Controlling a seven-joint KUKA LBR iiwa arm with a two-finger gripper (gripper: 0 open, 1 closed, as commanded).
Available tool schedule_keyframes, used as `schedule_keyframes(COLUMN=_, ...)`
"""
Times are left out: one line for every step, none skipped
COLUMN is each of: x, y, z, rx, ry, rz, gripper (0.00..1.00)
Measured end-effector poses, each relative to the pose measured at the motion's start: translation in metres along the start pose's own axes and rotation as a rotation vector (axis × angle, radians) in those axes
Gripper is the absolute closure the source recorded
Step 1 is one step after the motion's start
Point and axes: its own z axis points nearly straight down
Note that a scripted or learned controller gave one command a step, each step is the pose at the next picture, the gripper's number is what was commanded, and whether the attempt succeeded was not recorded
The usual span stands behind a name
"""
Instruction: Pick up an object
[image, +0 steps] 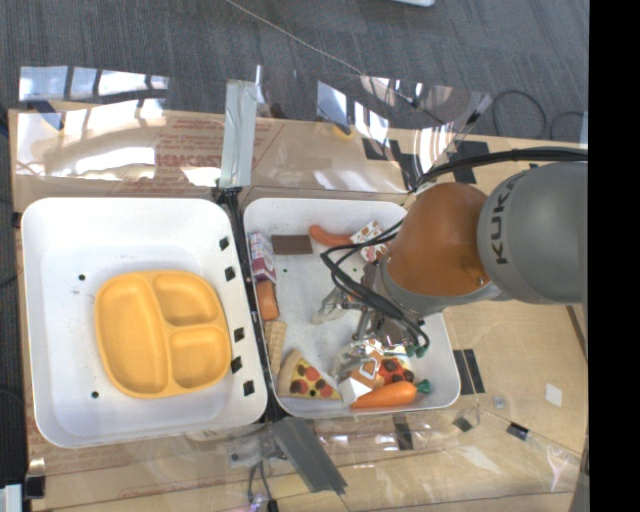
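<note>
1. Orange carrot (385, 396) lies in the right bin (300, 215), at the near right corner, its long axis running left to right along the front wall, just beside the pizza slice (305, 380).
2. Directly above that cluster hangs the gripper (372, 328), the carrot just toward the near edge from it.
3. Cables blur the view; I cannot tell the gripper's state, and nothing seems held.

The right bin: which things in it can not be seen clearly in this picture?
- Gripper: blurred, among cables under the orange band; holding anything is unclear.
- Packet beside the toy carrot: too small to read.
- Right bin: its right part lies under the arm.
</note>
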Motion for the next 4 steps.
schedule_keyframes(x=-0.002, y=0.001, z=-0.011, rx=0.001, ry=-0.003, rz=-0.006, gripper=1.0)
schedule_keyframes(x=-0.019, y=0.035, z=0.0, rx=0.0, ry=-0.002, rz=-0.012, gripper=1.0)
schedule_keyframes(x=-0.14, y=0.026, z=-0.001, rx=0.003, ry=-0.006, rz=0.332, gripper=1.0)
schedule_keyframes(x=-0.132, y=0.032, z=0.0, rx=0.002, ry=0.0, rz=0.38, gripper=1.0)
